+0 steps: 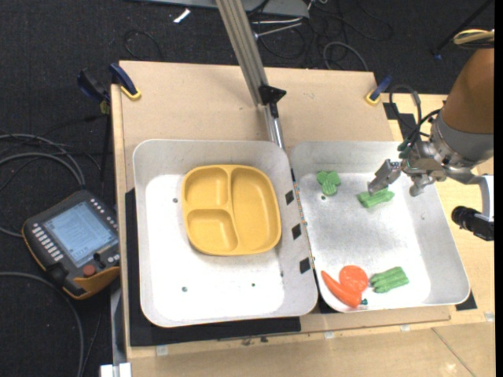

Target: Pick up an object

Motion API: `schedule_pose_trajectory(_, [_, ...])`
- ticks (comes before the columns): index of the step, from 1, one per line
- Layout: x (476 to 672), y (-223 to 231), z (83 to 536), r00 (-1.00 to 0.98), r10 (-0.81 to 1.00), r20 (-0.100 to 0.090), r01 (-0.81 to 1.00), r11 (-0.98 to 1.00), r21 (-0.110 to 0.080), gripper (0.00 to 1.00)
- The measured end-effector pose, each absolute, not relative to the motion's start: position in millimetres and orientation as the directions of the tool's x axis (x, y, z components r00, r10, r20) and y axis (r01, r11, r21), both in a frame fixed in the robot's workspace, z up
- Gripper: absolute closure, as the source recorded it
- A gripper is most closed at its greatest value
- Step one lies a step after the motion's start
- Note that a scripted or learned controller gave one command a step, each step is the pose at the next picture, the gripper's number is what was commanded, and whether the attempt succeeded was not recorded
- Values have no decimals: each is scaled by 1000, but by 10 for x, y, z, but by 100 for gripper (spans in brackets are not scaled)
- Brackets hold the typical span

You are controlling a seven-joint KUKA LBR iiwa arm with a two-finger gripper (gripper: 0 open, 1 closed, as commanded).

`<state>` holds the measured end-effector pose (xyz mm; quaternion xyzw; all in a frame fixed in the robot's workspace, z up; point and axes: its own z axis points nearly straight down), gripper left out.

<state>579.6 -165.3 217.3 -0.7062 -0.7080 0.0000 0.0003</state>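
Camera view: jaws [399, 179] apart over the right bin [440, 234].
One finger [383, 177] hangs just above a green piece [376, 199]; nothing is held between them.

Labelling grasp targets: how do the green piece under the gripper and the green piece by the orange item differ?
The flat green plastic piece lies in the right white bin's far half, right beside the gripper; the ridged green plastic piece lies near the bin's front edge, well away from it. The first lies alone; the second lies next to an orange-red round toy. The first looks smooth, the second lumpy. Both are green, elongated and similarly tilted.
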Motion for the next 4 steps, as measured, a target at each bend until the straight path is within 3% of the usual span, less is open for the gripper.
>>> schedule_pose_trajectory(1, [5796, -1653, 2174, -2, 1000, 0, 1000, 2, 0, 0])
schedule_pose_trajectory(2, [5693, -1690, 1618, 1, 1000, 1, 1000, -1, -6, 0])
schedule_pose_trajectory(3, [5777, -1719, 1086, 0, 1000, 0, 1000, 0, -5, 0])
schedule_pose_trajectory(4, [5778, -1713, 946, -1, 1000, 0, 1000, 1, -2, 0])
